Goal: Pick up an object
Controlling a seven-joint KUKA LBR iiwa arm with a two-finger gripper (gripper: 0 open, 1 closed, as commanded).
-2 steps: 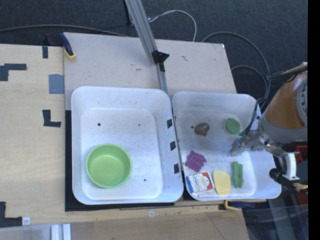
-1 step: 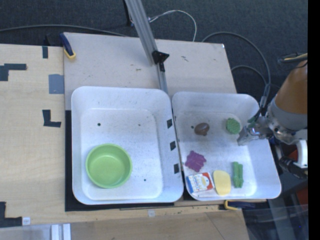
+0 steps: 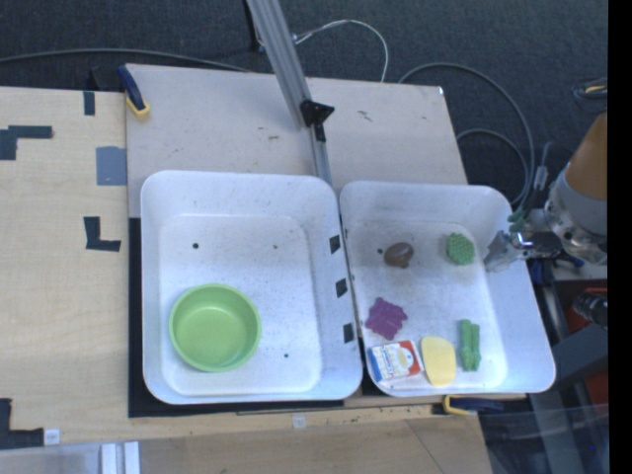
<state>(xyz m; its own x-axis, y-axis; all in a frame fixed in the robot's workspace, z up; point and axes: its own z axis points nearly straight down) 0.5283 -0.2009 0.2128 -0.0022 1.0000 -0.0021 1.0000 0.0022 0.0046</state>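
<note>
The right bin [image 3: 513, 314] holds a small brown lump [image 3: 399, 255], a round green knobbly piece [image 3: 459, 248], a purple star-like piece [image 3: 386, 317], a green oblong block [image 3: 468, 345], a yellow oval piece [image 3: 438, 360] and a red-and-white packet [image 3: 395, 361]. My gripper [image 3: 506, 245] hangs at the bin's right rim, just right of the green knobbly piece, with the grey and orange arm behind it at the frame's right edge. Nothing shows between its fingers.
The left bin [image 3: 237, 205] holds a green bowl [image 3: 214, 327] in its near left corner. A grey metal pole [image 3: 286, 57] slants down to the gap between the bins. Cables [image 3: 474, 136] lie on the dark floor behind.
</note>
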